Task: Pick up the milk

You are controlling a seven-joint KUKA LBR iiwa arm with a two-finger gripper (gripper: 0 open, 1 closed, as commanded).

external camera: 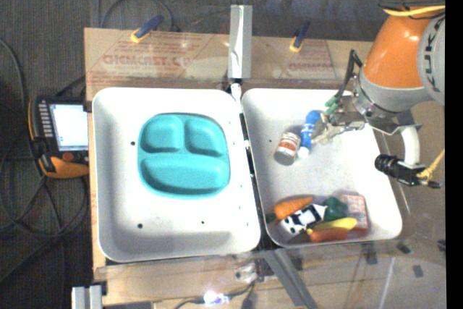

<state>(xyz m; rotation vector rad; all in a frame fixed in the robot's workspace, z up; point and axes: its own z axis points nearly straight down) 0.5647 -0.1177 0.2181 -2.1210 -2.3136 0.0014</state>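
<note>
Two white bins side by side – left bin [108,228] carries a teal divided tray [184,154], right bin [376,192] has all the loose stuff. The milk [304,217] looks to be the small black-and-white cow-patterned carton, lying in the pile at the near edge of the right bin, wedged between a carrot [293,205] above it and an orange-yellow piece [334,228] to its right, with a green item [334,208] and a reddish box [354,205] just behind. It sits flat on the bin floor, not lifted. The gripper [331,123] is up in the far part of the right bin, well apart from the milk, low over a blue-and-white bottle [309,128], with a small white jar with a red band [288,146] beside that. Fingers are too cluttered and small here – cannot tell if they are spread or closed, or if they touch the bottle. Progress judgement: essentially nothing done yet for the milk – still to do are moving to the near pile, getting around the carton amid tight neighbours, closing and lifting
</note>
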